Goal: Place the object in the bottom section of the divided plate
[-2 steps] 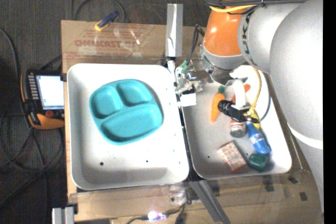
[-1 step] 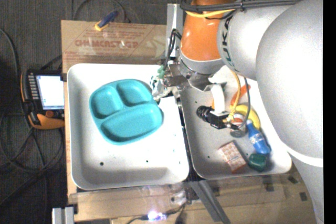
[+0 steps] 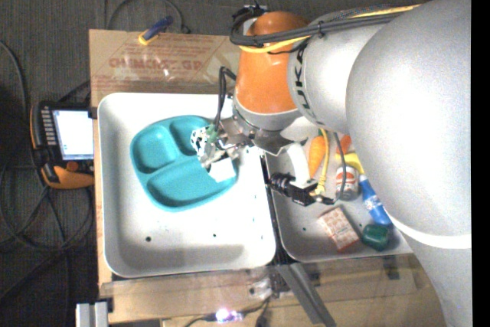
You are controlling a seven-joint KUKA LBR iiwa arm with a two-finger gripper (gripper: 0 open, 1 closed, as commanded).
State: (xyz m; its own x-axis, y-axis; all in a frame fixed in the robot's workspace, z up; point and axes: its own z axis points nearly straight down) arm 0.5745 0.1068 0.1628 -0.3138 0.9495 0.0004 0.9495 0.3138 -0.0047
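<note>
At the far left of the frame a handheld pendant (image 3: pixel 65 142) lies beside the worktop, out of the arm's way. Next comes the left bin (image 3: pixel 138 241), and in its upper half lies the teal divided plate (image 3: pixel 172 184), with two small sections toward the upper left and one large section toward the lower right. That large section sits lowest in the frame, so it is probably the bottom section the task means.

The tool (image 3: pixel 217 155) hangs over the right edge of the plate, where the divider meets the large section. A small white and dark object (image 3: pixel 205 140) is at its tip, with a pale patch just below. Whether the object is clamped or merely under the tool I cannot tell, and the tool's opening is hidden by clutter.

The arm (image 3: pixel 268 80) reaches in from the right, its orange band pointing down toward the plate, wrist near vertical.

Further right, the right bin (image 3: pixel 306 245) holds spare items: a carrot-like orange piece (image 3: pixel 318 153), a small packet (image 3: pixel 337 226) and a green piece (image 3: pixel 377 235).
</note>
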